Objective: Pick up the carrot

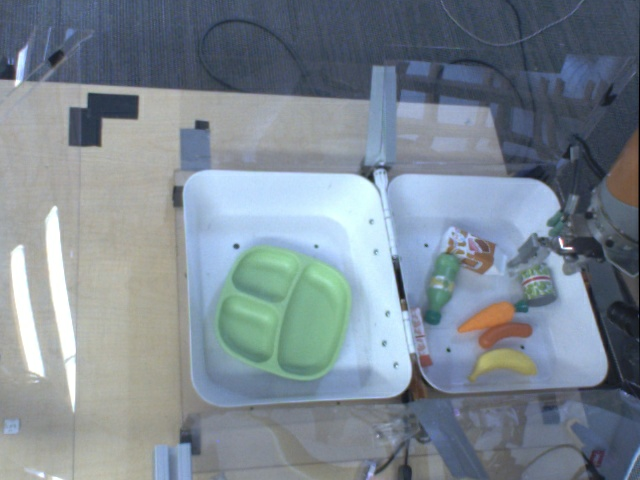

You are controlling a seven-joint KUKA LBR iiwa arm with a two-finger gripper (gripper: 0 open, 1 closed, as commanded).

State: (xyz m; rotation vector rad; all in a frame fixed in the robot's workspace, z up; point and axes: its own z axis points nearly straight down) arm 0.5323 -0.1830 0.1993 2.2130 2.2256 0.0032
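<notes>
The carrot [487, 317] is orange with a small green top and lies flat in the right bin [500, 190], near its lower middle. My gripper [540, 251] reaches in from the right edge and hangs over the bin's right side. It is above and to the right of the carrot, just above a green can [538, 287], and it is apart from the carrot.
Close below the carrot lie a red sausage-like piece [505, 335] and a banana [503, 365]. A green bottle [440, 287] and an orange-and-white packet [470, 251] are to its left. The left bin [270, 193] holds a green divided plate [284, 313].
</notes>
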